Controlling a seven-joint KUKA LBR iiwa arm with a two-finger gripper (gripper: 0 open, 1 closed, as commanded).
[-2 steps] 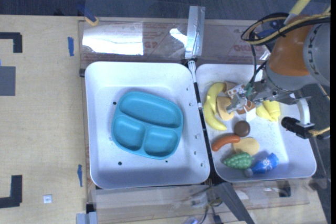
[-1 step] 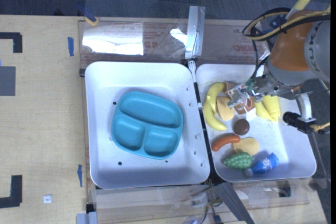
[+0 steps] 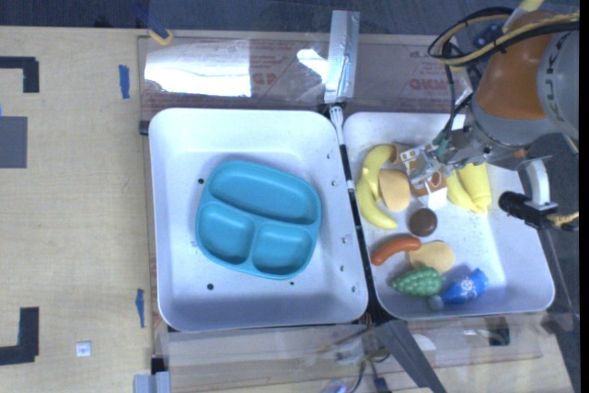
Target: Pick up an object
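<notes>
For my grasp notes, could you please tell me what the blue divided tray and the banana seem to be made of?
Blue divided tray: probably moulded plastic, with a smooth, even colour, rounded compartment walls and a soft sheen. Banana: likely a plastic toy, uniformly bright yellow and slightly glossy, though real fruit cannot be ruled out at this resolution.

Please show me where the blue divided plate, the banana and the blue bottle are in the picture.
blue divided plate (image 3: 259, 218): camera view, on the ridge between its compartments.
banana (image 3: 369, 195): camera view, on the middle of its curve.
blue bottle (image 3: 463, 287): camera view, on its body.
</notes>
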